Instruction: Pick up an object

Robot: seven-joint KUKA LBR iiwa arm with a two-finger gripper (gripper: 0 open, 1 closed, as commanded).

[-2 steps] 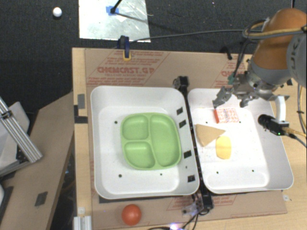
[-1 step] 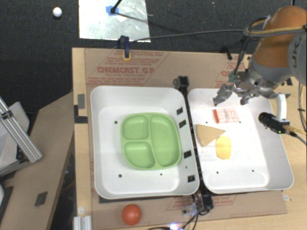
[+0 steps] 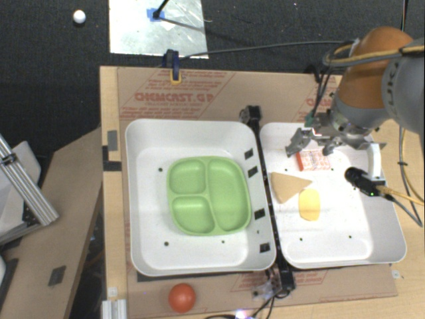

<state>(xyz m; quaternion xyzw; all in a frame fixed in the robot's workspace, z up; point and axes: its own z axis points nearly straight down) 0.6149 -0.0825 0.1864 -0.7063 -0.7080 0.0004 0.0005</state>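
Gripper [image 3: 311, 143]: we see it near the far edge of the right bin [image 3: 352, 244]; how wide it stands, we cannot tell.
Red-and-white packet [image 3: 313, 161]: partly hidden under the gripper.
Tan wedge [image 3: 287, 186]: by the bin's left edge.

Red-and-white packet [image 3: 313, 162] in the right bin [image 3: 392, 244]: its upper part sits under the gripper [image 3: 311, 142], print unreadable, outline unclear. Arm [image 3: 372, 72] runs off the right edge and covers the bin's far right corner. Silver sheet [image 3: 156, 25] is cut by the top edge. Aluminium rail [image 3: 26, 191] is cut by the left edge. Small white round thing [image 3: 80, 16] top left is too small to identify. Dark clutter [image 3: 277, 286] at the bins' near seam is blurred and clipped by the bottom edge.
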